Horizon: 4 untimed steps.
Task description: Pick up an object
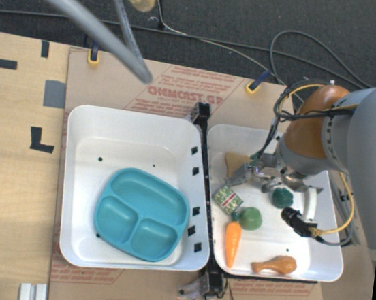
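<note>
Bins sit side by side on a cardboard sheet [182, 87] laid over the wooden bench [6, 177]. The left bin [81, 125] holds a teal divided tray [140, 214], with bare white floor along its upper and left walls. In the right bin [324, 267], the grey arm [355, 133] reaches down from the right, its gripper [261, 176] low over the upper middle; whether its fingers are open or closed cannot be told. Just below lie a small printed packet [227, 200], a green ball [250, 218], a carrot [231, 243] and a tan drumstick [274, 265] near the lower rim. A dark teal object [281, 196] sits beside the gripper. Black cables [304, 51] trail across the dark surface above the bench.
</note>
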{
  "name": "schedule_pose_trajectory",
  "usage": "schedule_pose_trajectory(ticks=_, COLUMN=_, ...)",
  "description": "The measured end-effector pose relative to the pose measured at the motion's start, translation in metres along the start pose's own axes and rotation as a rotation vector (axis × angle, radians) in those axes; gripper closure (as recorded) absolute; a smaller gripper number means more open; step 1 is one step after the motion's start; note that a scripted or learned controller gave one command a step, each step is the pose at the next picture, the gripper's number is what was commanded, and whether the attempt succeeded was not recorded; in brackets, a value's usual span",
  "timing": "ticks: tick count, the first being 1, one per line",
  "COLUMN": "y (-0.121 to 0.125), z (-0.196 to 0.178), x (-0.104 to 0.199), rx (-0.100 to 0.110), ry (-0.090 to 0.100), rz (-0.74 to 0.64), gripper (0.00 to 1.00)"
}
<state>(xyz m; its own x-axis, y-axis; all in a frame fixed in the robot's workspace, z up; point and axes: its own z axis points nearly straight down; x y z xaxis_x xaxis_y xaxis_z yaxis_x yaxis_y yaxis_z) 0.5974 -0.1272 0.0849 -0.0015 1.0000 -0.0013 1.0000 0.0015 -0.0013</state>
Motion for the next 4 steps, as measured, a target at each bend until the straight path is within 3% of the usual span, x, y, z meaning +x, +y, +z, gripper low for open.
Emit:
schedule_pose_trajectory(ticks=1, y=0.001, z=-0.011, x=0.000, rx=-0.003, ry=-0.001, rz=0.000, gripper=1.00)
schedule_pose_trajectory(ticks=3, y=0.000, z=-0.133, x=-0.008, rx=-0.005, ry=0.000, rz=0.000, gripper=1.00)
schedule_pose_trajectory(ticks=4, y=0.000, z=-0.160, x=-0.008, rx=-0.003, ry=0.001, rz=0.000, gripper=1.00)
